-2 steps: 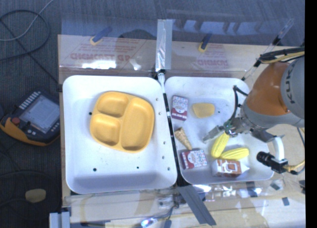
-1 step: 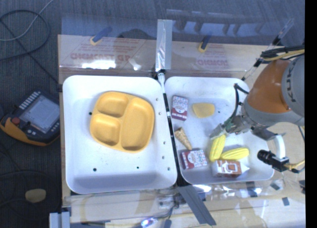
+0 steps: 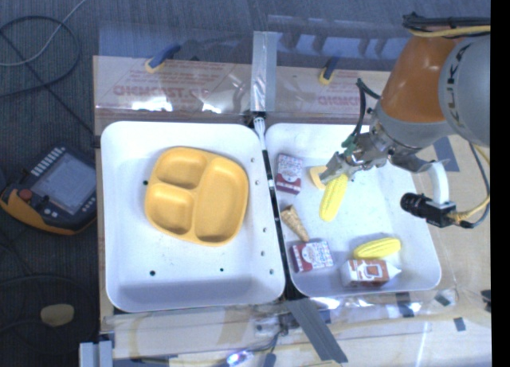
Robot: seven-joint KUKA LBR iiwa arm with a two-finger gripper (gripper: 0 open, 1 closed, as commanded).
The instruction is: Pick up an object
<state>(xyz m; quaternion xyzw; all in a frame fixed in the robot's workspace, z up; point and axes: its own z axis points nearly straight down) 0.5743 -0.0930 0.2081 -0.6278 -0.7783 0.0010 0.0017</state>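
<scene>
My gripper (image 3: pixel 341 168) hangs over the middle of the right bin (image 3: pixel 414 234), reaching in from the upper right. Its fingers are shut on the upper end of a yellow corn cob (image 3: pixel 332 198), which hangs tilted below them. A small yellow wedge (image 3: pixel 316 176) lies just left of the fingertips. Other loose items lie in this bin: a red and white carton (image 3: pixel 288 173), a cone-shaped pastry (image 3: pixel 293 222), a red box (image 3: pixel 311 256), a second corn cob (image 3: pixel 377 247) and a small milk carton (image 3: pixel 369 272).
The left bin (image 3: pixel 127 278) holds a yellow divided plate (image 3: pixel 195 194). A ridge (image 3: pixel 271 198) separates the two bins. The arm's wrist and a black cable fitting (image 3: pixel 426 208) stand over the right bin's right side. A pendant (image 3: pixel 52 190) lies on the floor at far left.
</scene>
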